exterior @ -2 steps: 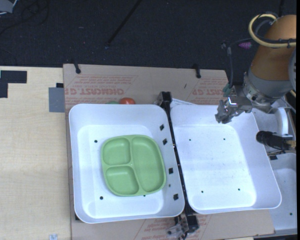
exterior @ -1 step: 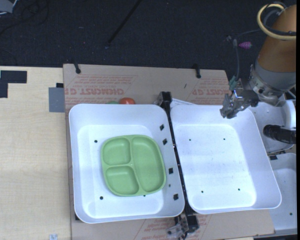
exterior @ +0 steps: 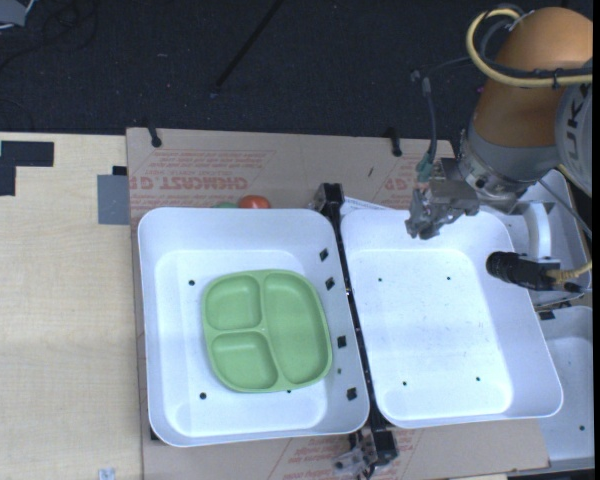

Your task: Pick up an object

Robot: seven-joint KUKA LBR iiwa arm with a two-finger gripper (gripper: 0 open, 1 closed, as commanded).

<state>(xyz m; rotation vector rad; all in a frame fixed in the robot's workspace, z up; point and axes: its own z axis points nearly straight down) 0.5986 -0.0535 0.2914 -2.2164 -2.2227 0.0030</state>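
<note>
We had the gripper point(exterior: 427, 223) hanging over the far rim of the right bin point(exterior: 450, 408), and we couldn't tell how it stood from that angle. The green divided plate point(exterior: 267, 330) lay flat in the middle of the left bin point(exterior: 170, 258), well apart from the gripper and across the divider. A small red object point(exterior: 254, 203) sat just behind the left bin's far wall.
</note>
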